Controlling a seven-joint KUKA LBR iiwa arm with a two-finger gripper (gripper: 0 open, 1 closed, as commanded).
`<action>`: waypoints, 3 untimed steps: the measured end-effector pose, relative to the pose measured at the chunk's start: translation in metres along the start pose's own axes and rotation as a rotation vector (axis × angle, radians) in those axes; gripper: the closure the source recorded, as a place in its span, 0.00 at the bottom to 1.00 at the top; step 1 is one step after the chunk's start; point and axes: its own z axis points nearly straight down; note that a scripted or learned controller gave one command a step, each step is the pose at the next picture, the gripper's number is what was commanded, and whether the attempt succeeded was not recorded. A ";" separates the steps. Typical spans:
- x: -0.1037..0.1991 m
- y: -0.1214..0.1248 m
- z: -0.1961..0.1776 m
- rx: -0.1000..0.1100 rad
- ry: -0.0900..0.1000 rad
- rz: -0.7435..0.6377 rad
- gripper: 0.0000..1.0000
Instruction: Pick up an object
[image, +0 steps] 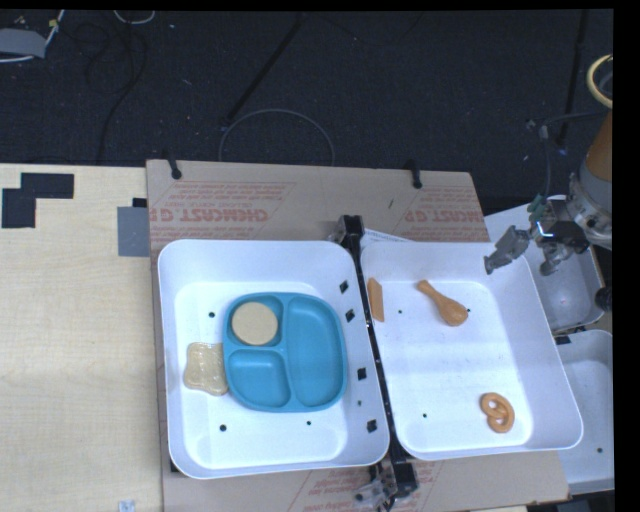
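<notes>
Gripper: the grey two-finger gripper (528, 250) hangs past the right bin's upper right corner, jaws spread, holding nothing.
Right white bin (560, 400): tan wooden spoon (444, 302) near the top, brown pretzel (497, 411) lower right, thin orange stick (375, 299) along the left wall.
Left white bin (180, 400): blue divided plastic plate (295, 360) carrying a round tan cracker (254, 323); pale waffle-like piece (205, 368) touching its left edge.

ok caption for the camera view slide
Gripper beside right bin holding pretzel and spoon.
</notes>
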 end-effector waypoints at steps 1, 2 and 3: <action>0.000 0.002 -0.007 -0.013 -0.003 -0.002 0.00; 0.004 0.012 0.043 -0.008 -0.002 -0.007 0.00; 0.014 0.010 0.101 -0.006 0.000 -0.005 0.00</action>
